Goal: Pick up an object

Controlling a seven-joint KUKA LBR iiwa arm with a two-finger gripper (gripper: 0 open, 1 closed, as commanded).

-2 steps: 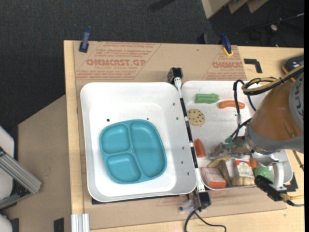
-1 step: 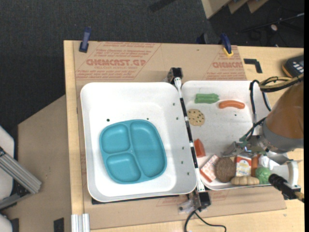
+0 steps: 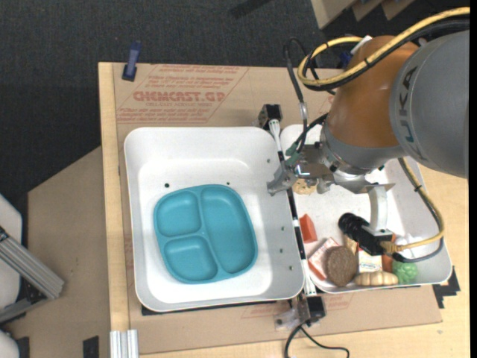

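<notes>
the gripper [image 3: 292, 176], its spread hidden so i cannot tell wide from narrow, hangs at the shallow white right bin's [image 3: 326, 216] 9 o'clock wall, the round flat brown disc [image 3: 341, 264] lying toward its 5 o'clock.

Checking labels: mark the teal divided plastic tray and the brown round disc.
teal divided plastic tray [image 3: 201, 235], camera view, where its dividers meet.
brown round disc [image 3: 341, 264], camera view, middle of its top face.

We see two bins side by side. In the left bin [image 3: 149, 155], a divided tray [image 3: 205, 231] lies toward its near side. In the right bin [image 3: 324, 215], a round disc [image 3: 341, 264] lies near the front wall, a knobbly piece [image 3: 375, 278] just right of it.
</notes>
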